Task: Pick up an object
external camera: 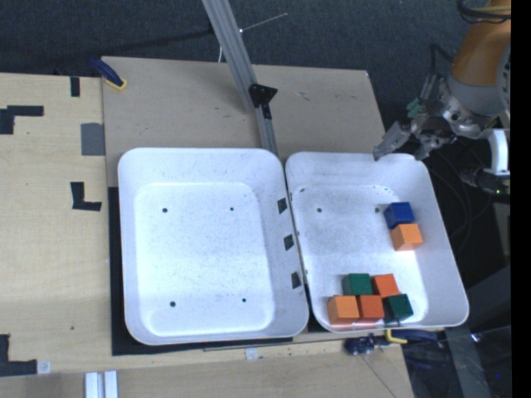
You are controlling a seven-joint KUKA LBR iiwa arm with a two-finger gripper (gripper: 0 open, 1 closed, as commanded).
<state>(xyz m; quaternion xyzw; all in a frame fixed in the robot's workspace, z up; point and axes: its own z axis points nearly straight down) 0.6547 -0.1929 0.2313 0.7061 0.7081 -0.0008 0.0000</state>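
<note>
The right bin holds a blue cube with an orange cube just in front of it near the right wall. A cluster lies at the front: a green block, an orange block, two more orange blocks and a dark green block. My gripper hangs over the bin's far right corner, above and behind the blue cube, with nothing visibly between its fingers.
The left bin lies beside the right one. A slanted metal pole with a black clamp rises behind the bins. Black tape marks dot the bench on the left. Cables hang at the right.
</note>
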